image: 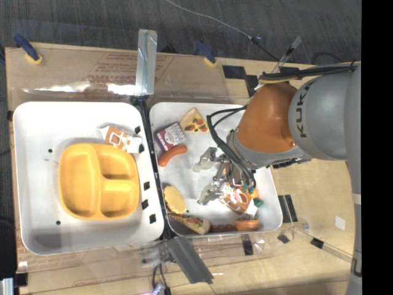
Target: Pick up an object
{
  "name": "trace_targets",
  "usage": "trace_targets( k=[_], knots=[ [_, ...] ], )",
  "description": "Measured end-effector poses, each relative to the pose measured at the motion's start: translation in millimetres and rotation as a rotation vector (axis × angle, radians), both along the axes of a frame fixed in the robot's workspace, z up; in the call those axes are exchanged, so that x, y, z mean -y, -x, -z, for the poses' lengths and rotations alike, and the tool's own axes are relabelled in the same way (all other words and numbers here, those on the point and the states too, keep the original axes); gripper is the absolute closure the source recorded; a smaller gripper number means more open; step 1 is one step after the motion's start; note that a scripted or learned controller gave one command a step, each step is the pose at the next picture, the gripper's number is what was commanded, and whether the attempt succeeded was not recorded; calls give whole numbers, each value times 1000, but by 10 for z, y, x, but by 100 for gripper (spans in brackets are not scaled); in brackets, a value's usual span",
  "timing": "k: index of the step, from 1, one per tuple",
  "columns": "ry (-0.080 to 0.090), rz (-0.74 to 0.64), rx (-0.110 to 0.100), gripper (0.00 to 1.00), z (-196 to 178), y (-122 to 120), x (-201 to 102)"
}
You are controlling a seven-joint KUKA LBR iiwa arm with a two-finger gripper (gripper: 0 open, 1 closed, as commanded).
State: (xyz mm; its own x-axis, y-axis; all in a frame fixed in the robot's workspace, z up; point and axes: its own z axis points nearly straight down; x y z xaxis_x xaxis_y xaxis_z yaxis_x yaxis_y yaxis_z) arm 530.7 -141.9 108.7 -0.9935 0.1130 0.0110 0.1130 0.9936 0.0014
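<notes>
Spread claw (207, 178) hangs in right bin (264, 183); left bin (31, 165) holds yellow tray (98, 180).

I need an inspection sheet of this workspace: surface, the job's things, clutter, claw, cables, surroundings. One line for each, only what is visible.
Surface: bench covered with cardboard, bearing a left bin and a right bin.
Job's things: right bin holds a pizza slice, a purple packet, a sausage, a bun and a colourful packet.
Clutter: left bin holds a yellow divided tray and an orange-white carton.
Claw: claw low in the right bin, beside the colourful packet; grip cannot be judged.
Cables: black cables loop by the wrist.
Surroundings: dark carpet, blue clamps.
</notes>
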Motion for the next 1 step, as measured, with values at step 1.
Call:
trace_targets(
  k=[1],
  knots=[
    [7,-171,11,0,140,-1142,-465]
  ],
)
